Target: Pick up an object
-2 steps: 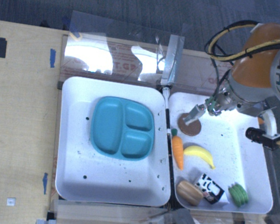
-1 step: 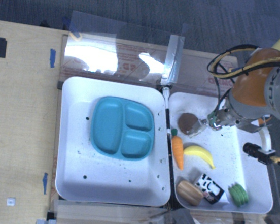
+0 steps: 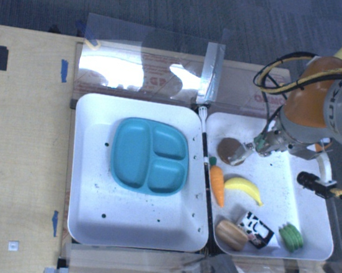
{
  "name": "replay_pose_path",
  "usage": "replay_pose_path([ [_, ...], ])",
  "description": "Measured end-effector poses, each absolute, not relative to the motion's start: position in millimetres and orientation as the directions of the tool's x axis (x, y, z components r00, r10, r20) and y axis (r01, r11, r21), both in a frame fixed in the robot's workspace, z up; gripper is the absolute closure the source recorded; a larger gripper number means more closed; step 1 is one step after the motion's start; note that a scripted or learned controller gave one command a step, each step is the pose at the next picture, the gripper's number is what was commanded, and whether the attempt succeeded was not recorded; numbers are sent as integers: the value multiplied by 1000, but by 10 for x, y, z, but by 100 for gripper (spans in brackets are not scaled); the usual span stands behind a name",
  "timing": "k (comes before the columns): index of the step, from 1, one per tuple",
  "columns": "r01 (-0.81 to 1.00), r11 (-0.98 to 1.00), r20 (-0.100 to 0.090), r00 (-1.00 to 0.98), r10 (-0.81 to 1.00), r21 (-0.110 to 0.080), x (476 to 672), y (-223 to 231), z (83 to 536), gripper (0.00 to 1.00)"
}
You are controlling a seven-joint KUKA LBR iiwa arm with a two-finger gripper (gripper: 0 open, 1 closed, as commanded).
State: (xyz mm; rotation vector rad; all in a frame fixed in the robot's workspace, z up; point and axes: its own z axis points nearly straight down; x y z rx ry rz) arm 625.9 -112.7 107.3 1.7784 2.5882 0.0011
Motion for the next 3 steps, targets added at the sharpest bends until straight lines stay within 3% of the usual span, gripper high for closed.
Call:
replay_pose_path([
  [1,966,260,-2,-260,966,5,5406,-1044,878,0],
  [2,966,258,-5,-258,966,13,5430,-1053,996,100],
  [3,966,258,-5,-258,966,11,5424,-1053,986,0],
])
